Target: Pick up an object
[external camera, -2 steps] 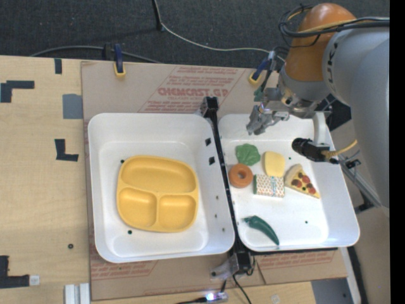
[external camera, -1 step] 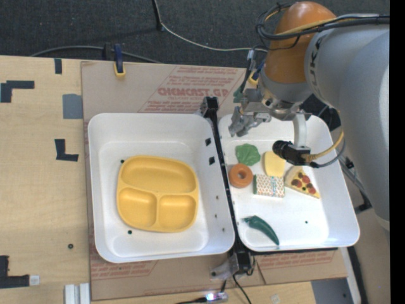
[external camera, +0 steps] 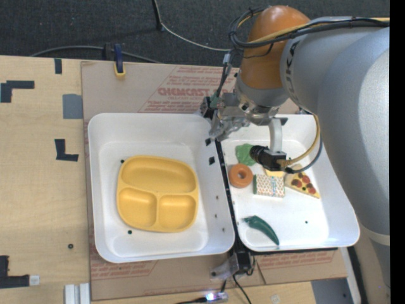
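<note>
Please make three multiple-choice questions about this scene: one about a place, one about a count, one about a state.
1. Where does the yellow divided plate lie?
A. left bin
B. right bin
C. on the cardboard

2. How many compartments does the plate have?
A. two
B. three
C. five

3. How does the doughnut lie in the right bin?
A. flat, its hole facing up
B. stacked on the pizza slice
C. inside the plate

Answers: 1 A, it rests in the left bin. 2 B, one long section above two smaller ones. 3 A, the hole shows from above.
</note>
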`<control>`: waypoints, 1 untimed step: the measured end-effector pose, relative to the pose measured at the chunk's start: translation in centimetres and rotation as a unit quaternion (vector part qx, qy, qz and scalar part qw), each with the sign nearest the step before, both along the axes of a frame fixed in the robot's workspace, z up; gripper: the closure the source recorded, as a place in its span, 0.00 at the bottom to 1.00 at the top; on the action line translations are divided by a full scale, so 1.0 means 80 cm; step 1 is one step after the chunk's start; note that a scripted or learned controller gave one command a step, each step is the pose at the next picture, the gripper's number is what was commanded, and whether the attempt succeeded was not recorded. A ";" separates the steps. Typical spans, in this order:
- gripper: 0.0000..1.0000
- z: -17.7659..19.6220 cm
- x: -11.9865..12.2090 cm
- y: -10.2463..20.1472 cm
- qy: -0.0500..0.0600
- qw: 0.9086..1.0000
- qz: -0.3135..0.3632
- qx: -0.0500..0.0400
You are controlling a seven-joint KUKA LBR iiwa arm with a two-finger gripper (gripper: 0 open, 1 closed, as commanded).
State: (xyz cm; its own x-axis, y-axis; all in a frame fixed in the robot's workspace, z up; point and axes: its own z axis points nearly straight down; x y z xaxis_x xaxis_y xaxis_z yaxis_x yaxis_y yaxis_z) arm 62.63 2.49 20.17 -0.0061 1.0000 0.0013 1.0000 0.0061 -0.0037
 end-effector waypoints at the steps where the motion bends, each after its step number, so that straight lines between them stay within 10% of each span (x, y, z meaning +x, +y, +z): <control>1: 1.00 -0.006 -0.010 0.068 0.000 1.000 0.000 0.000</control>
